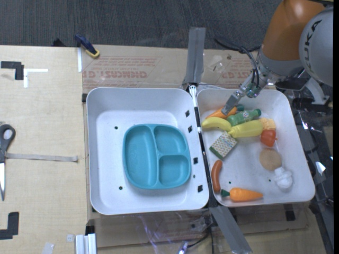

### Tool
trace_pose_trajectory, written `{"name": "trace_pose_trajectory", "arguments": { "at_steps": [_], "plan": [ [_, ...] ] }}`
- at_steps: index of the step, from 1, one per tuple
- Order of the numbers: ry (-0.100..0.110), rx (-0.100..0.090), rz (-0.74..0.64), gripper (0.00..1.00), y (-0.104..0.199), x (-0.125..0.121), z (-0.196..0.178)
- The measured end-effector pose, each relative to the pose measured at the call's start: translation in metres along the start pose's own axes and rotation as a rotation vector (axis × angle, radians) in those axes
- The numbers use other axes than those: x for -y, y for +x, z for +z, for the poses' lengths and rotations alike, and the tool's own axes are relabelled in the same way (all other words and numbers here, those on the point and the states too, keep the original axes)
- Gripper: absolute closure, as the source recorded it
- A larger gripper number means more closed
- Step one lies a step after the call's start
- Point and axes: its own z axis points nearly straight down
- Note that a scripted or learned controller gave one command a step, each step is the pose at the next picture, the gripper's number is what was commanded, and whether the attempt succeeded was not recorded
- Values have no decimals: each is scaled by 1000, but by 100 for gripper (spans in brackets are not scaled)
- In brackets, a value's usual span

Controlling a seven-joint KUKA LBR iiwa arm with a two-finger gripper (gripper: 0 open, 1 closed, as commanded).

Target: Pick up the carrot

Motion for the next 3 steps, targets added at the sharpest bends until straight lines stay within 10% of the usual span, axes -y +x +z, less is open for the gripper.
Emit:
{"name": "trace_pose_trajectory", "arguments": {
  "at_steps": [1,3],
  "plan": [
    [1,-1,189,0,-18,14,81],
    [2,-2,189,0,-18,14,81]
  ]
}}
